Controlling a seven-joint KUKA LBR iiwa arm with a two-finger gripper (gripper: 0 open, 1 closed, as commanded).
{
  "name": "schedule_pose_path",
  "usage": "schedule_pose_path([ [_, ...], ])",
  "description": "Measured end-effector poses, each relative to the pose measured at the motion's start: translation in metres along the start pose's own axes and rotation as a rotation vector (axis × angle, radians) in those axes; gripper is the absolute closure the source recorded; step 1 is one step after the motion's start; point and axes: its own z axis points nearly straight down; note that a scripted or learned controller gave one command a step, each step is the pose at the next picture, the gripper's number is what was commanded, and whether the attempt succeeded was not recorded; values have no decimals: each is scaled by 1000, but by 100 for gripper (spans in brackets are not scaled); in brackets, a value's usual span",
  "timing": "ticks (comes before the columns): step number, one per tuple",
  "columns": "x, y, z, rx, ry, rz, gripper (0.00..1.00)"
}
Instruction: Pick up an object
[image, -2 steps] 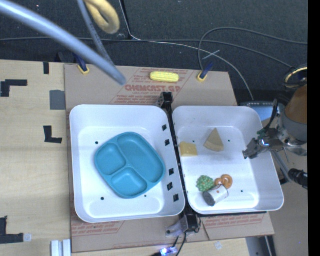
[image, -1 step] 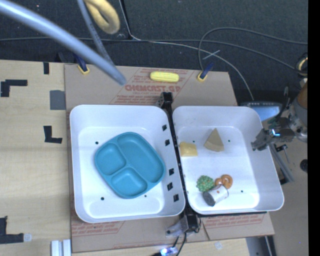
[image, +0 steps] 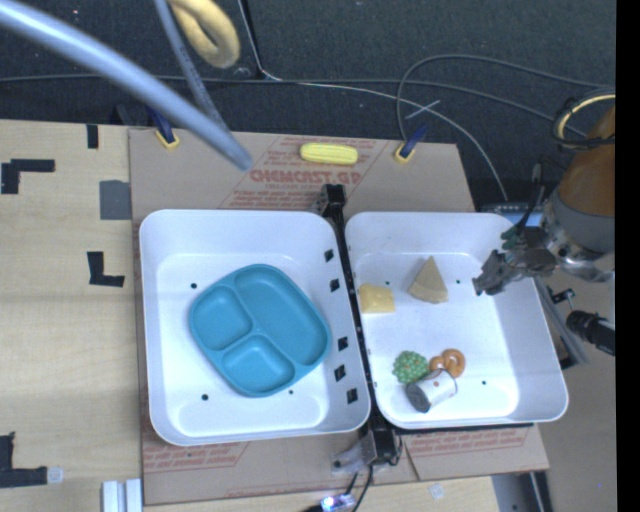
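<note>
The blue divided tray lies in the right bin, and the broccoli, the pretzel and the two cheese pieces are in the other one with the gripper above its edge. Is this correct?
Not quite. In the camera view the blue divided tray lies in the left bin, not the right one. The broccoli, the pretzel and the two cheese pieces are in the right bin, with the gripper above its right edge.

At three o'clock we see the arm (image: 590, 195): a rounded grey housing with an orange band above it and a thin yellow cable looping at the top. Its dark gripper (image: 492, 280) is angular, with small green marks near the wrist.
</note>
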Motion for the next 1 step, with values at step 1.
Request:
schedule_pose_path([
  [1,63,5,-3,0,1,-2,100],
])
